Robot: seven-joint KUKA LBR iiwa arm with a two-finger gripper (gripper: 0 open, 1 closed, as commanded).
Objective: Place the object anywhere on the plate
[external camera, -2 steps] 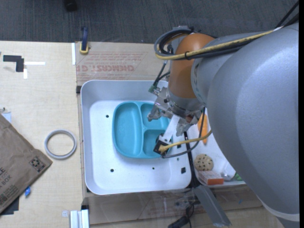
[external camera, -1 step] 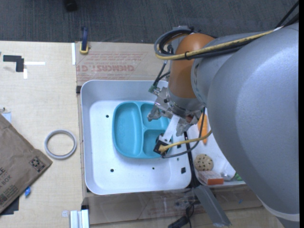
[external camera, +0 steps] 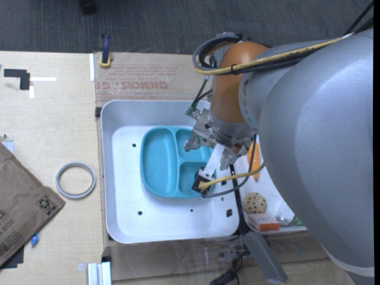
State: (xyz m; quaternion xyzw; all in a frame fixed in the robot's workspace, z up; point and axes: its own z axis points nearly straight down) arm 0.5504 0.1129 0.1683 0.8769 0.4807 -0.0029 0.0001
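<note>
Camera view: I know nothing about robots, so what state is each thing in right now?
Blue plate: flat, right way up, in the left bin.
End effector: hangs over the plate's right side.
Cookie: lying in the right bin, not on the plate.
Orange stick: in the right bin, partly hidden by the arm.
Tape ring: flat on the bench, outside both bins.

The plate (external camera: 159, 165) is seen as smooth, matt blue plastic. The bin (external camera: 119, 218) around it is formed of glossy white plastic. Matt brown cardboard (external camera: 142, 79) is laid at the bin's 12 o'clock. The arm (external camera: 320, 147) is clad in smooth grey casing with a soft sheen. Rough dark carpet (external camera: 178, 10) is shown at 12 o'clock of the pale, matt bench (external camera: 47, 117).
</note>
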